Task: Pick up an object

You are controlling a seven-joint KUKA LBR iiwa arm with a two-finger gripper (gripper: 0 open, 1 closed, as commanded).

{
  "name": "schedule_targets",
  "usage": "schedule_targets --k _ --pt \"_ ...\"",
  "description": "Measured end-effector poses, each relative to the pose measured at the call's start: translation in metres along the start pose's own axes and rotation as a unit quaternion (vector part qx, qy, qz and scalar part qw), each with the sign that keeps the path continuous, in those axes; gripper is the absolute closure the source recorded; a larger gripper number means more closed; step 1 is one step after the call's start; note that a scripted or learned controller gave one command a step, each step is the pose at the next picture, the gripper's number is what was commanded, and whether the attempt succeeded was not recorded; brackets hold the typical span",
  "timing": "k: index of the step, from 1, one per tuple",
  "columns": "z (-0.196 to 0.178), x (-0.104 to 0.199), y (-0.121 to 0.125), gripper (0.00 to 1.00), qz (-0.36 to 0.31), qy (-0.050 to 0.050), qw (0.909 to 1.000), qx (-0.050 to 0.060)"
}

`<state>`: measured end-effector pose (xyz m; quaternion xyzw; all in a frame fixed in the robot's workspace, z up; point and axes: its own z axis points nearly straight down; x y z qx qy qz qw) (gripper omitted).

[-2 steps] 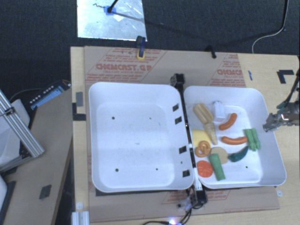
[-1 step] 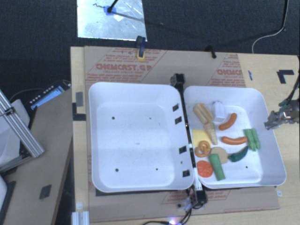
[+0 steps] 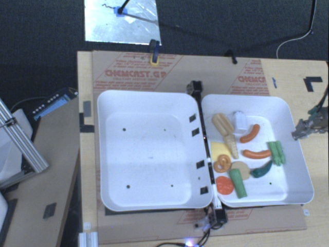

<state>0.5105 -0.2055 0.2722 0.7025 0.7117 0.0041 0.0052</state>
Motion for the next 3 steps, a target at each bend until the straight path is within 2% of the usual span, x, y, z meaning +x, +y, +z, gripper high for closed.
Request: schedule_targets --k 1,2,3 --pt "-0.011 0.000 0.001 1.00 -0.002 0.000 1.0000 -0.002" --pt "0.040 0.017 -0.025 1.00 0.006 0.002 1.0000 0.008" --pt "0.026 0.015 -0.023 1.00 0.004 0.000 1.0000 0.004"
